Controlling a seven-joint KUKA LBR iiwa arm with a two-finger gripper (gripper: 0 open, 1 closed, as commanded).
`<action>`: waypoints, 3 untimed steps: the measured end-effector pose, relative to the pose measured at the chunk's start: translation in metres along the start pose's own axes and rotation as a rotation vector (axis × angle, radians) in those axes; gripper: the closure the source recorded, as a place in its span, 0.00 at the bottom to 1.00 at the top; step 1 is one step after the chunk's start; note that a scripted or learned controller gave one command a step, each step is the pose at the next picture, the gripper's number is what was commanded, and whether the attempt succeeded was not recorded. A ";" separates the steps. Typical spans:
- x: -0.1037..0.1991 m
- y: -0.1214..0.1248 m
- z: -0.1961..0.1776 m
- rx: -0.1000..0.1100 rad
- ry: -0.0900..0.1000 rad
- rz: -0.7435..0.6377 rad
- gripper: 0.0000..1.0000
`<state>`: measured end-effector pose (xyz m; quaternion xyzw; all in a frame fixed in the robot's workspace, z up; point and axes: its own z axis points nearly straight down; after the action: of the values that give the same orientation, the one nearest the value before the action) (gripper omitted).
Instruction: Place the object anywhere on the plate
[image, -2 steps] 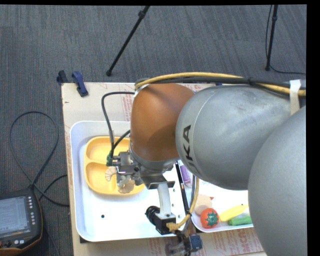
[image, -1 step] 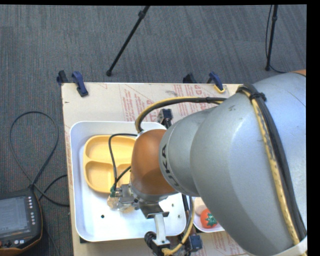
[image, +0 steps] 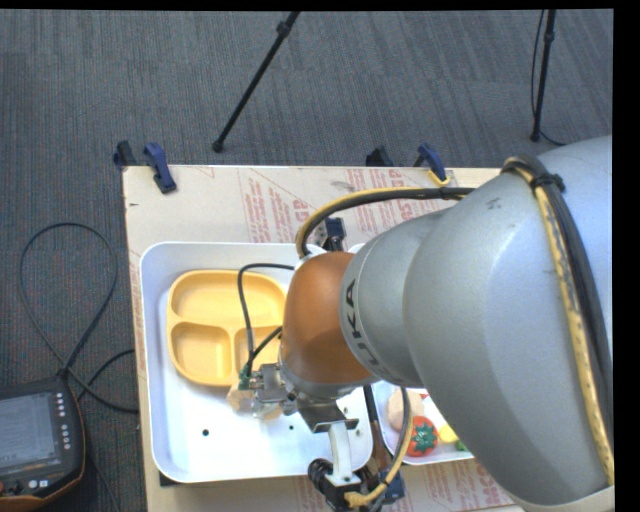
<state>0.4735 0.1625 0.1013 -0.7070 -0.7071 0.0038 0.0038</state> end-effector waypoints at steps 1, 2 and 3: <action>-0.059 0.002 -0.086 -0.011 0.000 0.002 1.00; -0.111 0.053 -0.087 -0.010 0.000 0.003 1.00; -0.050 0.027 -0.142 -0.012 0.001 -0.001 1.00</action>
<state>0.5019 0.1128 0.2428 -0.7066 -0.7077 -0.0006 -0.0002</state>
